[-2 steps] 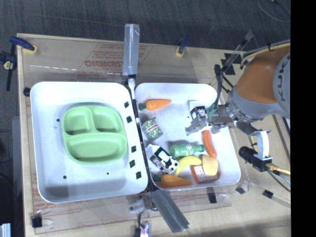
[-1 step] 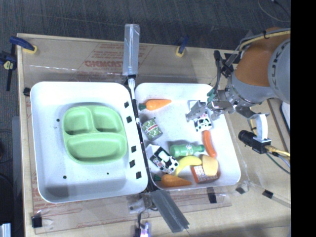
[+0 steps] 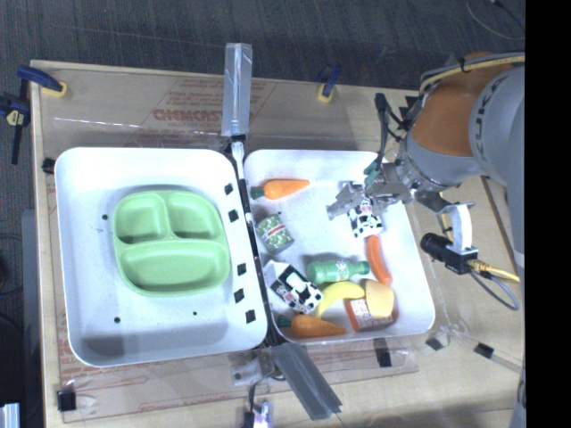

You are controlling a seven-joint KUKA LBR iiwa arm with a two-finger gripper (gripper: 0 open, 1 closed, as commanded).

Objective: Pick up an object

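Note:
My gripper (image 3: pixel 350 199) hangs over the upper right part of the right bin (image 3: pixel 303 160). A small black-and-white spotted object (image 3: pixel 363 222) lies right against its lower side; whether it is gripped is unclear. A carrot (image 3: pixel 285 187) lies to the gripper's left, near the bin's far wall. Just below the spotted object is a red-orange sausage (image 3: pixel 378 259). A green bottle (image 3: pixel 335 268), a banana (image 3: pixel 335 297), a second spotted object (image 3: pixel 297 290), another carrot (image 3: pixel 314 326) and an orange-yellow box (image 3: pixel 373 307) crowd the near end.
A small green-and-white can (image 3: pixel 274 231) sits by the divider between the bins. The left bin (image 3: pixel 80 172) holds a green divided plate (image 3: pixel 174 242). The arm's orange band (image 3: pixel 451 119) rises at the right, with cables (image 3: pixel 464 257) beside the bin.

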